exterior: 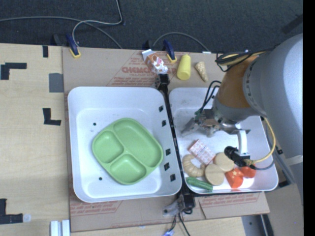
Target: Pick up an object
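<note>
One grey two-finger gripper [189, 127] hovers open (nothing between its fingers) near the right white bin's [256, 95] left wall, above a pink waffle-textured square [201, 151].

Dark carpet [59, 4] behind a cardboard-topped wooden bench [29, 146].

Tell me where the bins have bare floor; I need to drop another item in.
Bare floor rings the green plate in the left bin, widest along its top edge. The right bin is crowded: toy food fills its lower half, the gripper hangs above.
</note>
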Action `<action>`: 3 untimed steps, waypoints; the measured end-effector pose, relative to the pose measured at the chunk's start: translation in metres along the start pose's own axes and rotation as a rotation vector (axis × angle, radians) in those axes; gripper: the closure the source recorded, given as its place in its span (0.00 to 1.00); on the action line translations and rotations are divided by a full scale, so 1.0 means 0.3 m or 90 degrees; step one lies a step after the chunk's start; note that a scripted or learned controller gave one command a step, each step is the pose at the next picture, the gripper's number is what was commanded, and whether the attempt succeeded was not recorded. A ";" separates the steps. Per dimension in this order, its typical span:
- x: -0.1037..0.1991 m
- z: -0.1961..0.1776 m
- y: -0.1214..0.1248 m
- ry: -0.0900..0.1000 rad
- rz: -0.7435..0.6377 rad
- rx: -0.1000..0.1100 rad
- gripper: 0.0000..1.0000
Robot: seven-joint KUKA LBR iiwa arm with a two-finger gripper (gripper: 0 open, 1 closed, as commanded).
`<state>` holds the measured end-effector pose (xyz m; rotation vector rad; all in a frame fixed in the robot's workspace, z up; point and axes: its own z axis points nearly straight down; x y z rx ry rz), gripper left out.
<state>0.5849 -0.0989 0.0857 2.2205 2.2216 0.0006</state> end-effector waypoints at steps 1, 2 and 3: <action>-0.017 -0.002 -0.072 -0.001 -0.001 -0.002 0.00; -0.012 -0.001 -0.059 -0.001 0.000 0.000 0.00; 0.013 -0.002 -0.130 -0.002 0.000 -0.003 0.00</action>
